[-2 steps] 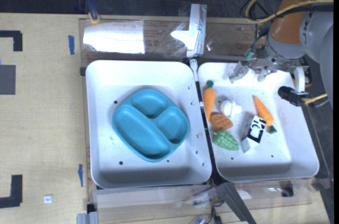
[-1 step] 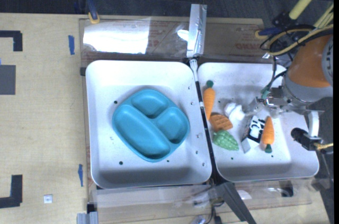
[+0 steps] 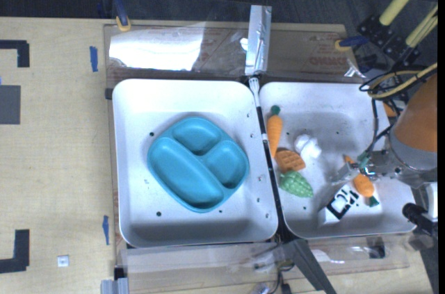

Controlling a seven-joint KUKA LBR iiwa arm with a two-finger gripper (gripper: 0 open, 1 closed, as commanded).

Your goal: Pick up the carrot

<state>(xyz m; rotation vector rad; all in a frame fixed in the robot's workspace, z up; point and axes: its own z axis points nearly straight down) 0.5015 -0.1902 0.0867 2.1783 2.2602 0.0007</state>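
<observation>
We see a robotics lab: a plywood bench (image 3: 49, 167) with white bins (image 3: 132, 216), tape marks (image 3: 93, 58) and loose cables (image 3: 389, 80).

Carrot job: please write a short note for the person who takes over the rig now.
Gripper: low in the right bin, near its right side. I cannot tell whether it grips anything.
Carrot: lies along that bin's left wall, apart from the gripper.
A smaller carrot-like piece lies right by the gripper.
Done: no lift visible.
Left: grasp a carrot and raise it.
</observation>
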